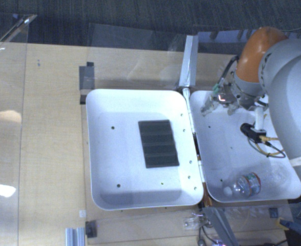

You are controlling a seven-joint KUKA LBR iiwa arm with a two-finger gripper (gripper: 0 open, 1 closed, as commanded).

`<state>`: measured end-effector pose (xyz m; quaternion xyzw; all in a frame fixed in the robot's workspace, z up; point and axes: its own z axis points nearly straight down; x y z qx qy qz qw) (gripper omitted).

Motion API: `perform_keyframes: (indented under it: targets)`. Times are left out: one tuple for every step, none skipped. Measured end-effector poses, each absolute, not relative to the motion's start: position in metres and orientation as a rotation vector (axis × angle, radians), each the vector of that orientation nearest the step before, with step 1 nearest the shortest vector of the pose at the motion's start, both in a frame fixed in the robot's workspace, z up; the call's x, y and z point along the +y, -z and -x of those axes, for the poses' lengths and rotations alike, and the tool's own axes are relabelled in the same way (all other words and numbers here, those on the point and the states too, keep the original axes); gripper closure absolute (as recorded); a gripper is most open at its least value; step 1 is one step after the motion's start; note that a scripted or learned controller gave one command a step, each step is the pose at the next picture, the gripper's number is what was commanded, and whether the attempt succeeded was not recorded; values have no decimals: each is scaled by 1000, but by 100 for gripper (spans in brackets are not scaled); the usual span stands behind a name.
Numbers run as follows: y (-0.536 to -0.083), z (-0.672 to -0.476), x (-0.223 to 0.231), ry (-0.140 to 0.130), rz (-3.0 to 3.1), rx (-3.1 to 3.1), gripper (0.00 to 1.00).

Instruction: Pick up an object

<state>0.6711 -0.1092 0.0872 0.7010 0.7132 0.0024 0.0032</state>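
Two shallow white bins sit side by side on a light wooden bench [38, 152]. The left bin [104, 137] holds a dark, ribbed rectangular pad [158, 143] lying flat near its middle, slightly toward the right wall. The right bin [217, 147] holds a clear plastic bottle [242, 184] lying on its side near the front edge. The grey arm [288, 86] with its orange band [255, 47] reaches in from the right, and its gripper [219, 102] hangs over the back left corner of the right bin, well apart from the bottle and with nothing seen between its parts. Whether the gripper is released or clenched cannot be told from this angle. A black cable [258, 137] loops beside the arm above the right bin.
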Motion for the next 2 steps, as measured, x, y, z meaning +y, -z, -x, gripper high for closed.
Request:
perform_keyframes:
  targets:
    - [-199,-625,-139,-8,-2277,2155,0]
    - [-90,-558,-131,-12,-2301,2127,0]
